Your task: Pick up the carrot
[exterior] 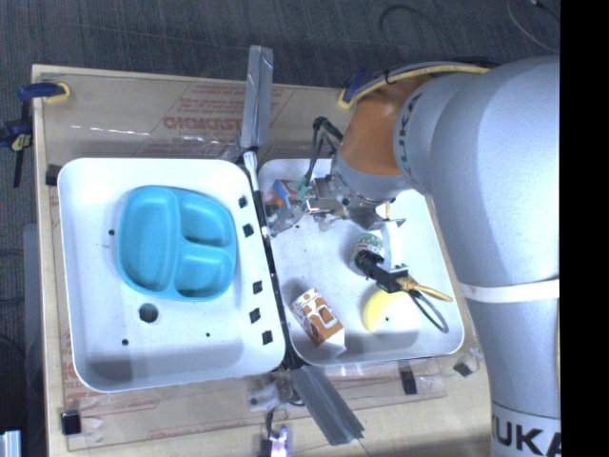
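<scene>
Camera view.
- My pincer [303, 208]: low in right bin [400, 343], far-left corner. Released or clenched: cannot tell.
- Carrot [280, 192]: small orange bit, likely it. Same corner, just beside pincer, by bin wall, partly hidden. No hold shown.
- Right bin, other stock: carton [319, 318], yellow fruit [381, 310], can [369, 248].
- Left bin [90, 293]: blue plate [176, 241].
- Progress, my judgement: pincer at carrot, grasp unconfirmed, lift not yet done.

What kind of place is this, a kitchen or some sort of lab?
Probably a robotics lab bench, not a kitchen: a grey industrial arm reaches over the right white bin, which sits on a plywood board with a blue clamp at its corner.
</scene>
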### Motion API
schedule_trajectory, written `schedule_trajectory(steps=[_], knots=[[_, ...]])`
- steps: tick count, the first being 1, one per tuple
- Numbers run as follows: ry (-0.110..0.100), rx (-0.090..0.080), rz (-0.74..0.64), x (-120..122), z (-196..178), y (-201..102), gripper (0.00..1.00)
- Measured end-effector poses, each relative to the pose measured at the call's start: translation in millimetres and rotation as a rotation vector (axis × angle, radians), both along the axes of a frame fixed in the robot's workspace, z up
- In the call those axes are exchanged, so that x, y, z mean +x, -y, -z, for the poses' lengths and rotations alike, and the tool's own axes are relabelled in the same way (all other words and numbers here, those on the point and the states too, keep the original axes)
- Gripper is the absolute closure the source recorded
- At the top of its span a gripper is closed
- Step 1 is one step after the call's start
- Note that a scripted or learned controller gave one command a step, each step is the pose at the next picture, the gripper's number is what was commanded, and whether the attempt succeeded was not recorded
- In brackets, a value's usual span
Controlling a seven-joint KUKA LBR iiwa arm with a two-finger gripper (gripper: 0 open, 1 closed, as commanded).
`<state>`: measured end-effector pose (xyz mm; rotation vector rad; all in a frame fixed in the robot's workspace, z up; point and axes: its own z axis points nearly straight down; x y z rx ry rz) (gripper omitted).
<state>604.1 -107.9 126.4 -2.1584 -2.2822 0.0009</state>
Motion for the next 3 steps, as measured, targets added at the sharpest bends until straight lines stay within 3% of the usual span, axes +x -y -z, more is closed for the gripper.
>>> schedule_trajectory(steps=[1,2,3], knots=[[-0.006,0.001,0.092,39.6,35.8,34.3,0.0],[-0.01,0.0,0.085,39.7,25.6,32.8,1.0],[-0.027,0.004,0.182,47.3,21.7,40.4,1.0]])
